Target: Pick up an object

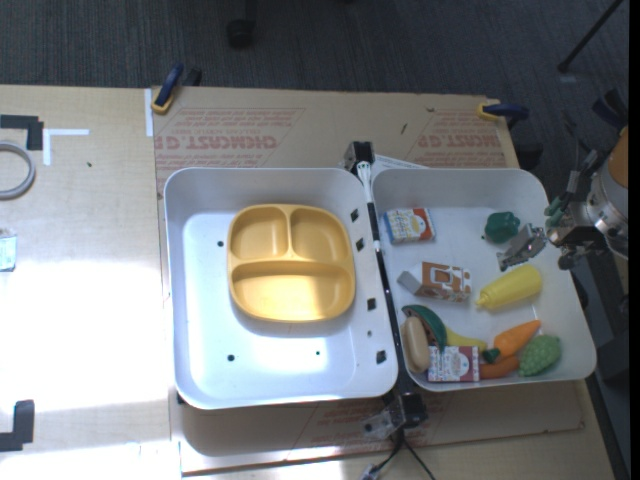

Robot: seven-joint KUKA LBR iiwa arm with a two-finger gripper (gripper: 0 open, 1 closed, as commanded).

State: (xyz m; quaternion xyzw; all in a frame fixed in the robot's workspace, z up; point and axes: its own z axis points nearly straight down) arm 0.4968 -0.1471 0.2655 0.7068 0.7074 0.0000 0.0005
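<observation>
The right bin (470, 180) holds several toy foods: a green pepper (500, 226), a yellow squash-like piece (510, 288), a carrot (516, 336), a leafy green piece (541, 355), a red and white carton (408, 225), a brown carton (443, 280), a hot dog (414, 341) and a small red box (453, 365). My gripper (545, 249) hangs over the bin's right side, just right of the pepper and above the yellow piece. It stands open, and nothing sits between its fingers.
The left bin (190, 298) carries a yellow divided plate (292, 263). The arm (605, 193) comes in past the right bin's wall. Clamps (167, 88) sit at the cardboard's far corners. The bench lies open to the left.
</observation>
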